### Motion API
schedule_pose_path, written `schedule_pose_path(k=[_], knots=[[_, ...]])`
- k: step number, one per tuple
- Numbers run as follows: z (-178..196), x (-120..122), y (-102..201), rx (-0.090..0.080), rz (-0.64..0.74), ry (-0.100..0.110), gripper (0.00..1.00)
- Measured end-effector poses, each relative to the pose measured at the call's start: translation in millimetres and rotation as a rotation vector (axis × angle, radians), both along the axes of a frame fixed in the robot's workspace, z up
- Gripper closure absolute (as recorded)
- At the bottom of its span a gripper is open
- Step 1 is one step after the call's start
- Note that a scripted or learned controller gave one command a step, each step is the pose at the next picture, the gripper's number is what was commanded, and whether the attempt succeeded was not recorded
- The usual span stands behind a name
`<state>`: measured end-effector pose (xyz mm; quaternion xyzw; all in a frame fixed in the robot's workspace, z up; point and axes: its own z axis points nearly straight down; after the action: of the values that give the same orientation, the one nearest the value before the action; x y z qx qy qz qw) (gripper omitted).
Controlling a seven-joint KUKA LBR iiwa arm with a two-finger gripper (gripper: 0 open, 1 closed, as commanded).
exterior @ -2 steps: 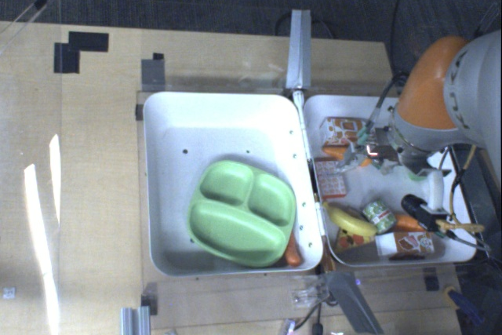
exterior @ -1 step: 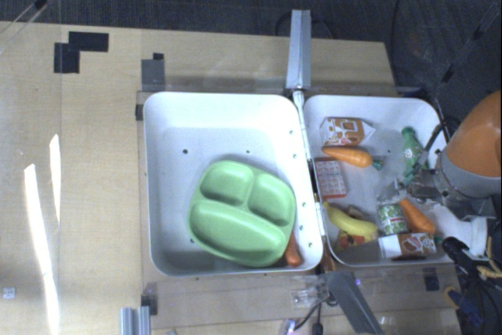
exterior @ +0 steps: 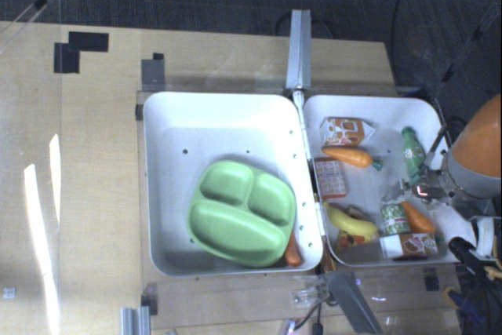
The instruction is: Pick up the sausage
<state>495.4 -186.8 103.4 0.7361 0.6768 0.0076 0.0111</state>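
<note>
Sausage [exterior: 292, 251] lies in the left bin [exterior: 157, 169], tucked against the green plate [exterior: 243, 212], well apart from the gripper [exterior: 427, 188]. That gripper hangs over the right bin [exterior: 369, 263]; I cannot tell its state.

Even, fairly bright overhead light. Glare streaks on the pale wooden bench top [exterior: 47, 192] at left (soft, whitish). Shallow white plastic bins [exterior: 169, 169] slightly overexposed. Overall soft focus; shadows faint; dark carpet dim.
</note>
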Motion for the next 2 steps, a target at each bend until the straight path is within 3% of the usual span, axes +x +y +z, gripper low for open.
schedule_pose_path(k=[1,2], knots=[[12.4,3.8,0.8,-0.001,0.004,-0.01,1.0],[12.2,3.4,0.7,-0.001,0.003,-0.009,0.0]])
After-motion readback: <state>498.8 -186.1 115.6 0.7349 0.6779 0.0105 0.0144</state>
